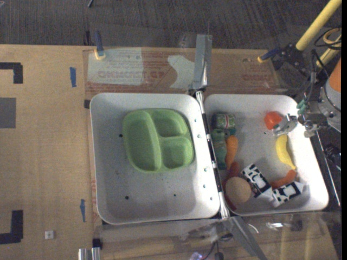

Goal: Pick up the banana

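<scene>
One fixed camera looks down at a slant — left bin [103,161] mid-frame, right bin [317,196] toward lower right.

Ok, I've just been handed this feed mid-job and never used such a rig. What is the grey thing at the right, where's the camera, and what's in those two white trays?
One fixed camera looks down at a slant on a bench with two shallow white bins. The grey machine at the right is a robot arm; its two-finger gripper hangs over the right bin, just above the yellow banana it should pick up. I see nothing between its fingers. The left bin holds a green divided plastic plate. Around the banana lie an orange-red round toy, an orange carrot, a tan egg-shaped object, a green can-like item and a black-and-white patterned piece.
</scene>
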`<action>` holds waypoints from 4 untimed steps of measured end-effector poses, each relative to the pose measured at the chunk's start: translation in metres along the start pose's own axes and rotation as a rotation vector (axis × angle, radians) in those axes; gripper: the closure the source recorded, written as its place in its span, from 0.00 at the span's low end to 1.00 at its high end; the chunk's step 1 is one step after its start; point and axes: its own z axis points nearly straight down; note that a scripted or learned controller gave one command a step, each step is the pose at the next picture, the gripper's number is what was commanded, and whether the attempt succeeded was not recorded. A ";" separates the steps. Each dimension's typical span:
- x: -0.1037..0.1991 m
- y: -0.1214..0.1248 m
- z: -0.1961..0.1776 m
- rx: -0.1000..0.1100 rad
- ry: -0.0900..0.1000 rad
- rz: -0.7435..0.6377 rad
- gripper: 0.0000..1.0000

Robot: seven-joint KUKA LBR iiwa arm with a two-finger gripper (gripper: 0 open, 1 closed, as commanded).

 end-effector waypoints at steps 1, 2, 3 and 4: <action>0.003 0.016 0.047 0.000 0.000 -0.181 0.00; -0.023 -0.017 0.119 -0.006 0.002 -0.194 0.00; -0.025 -0.017 0.109 -0.008 -0.001 -0.190 1.00; 0.059 -0.018 -0.022 -0.004 -0.002 -0.372 1.00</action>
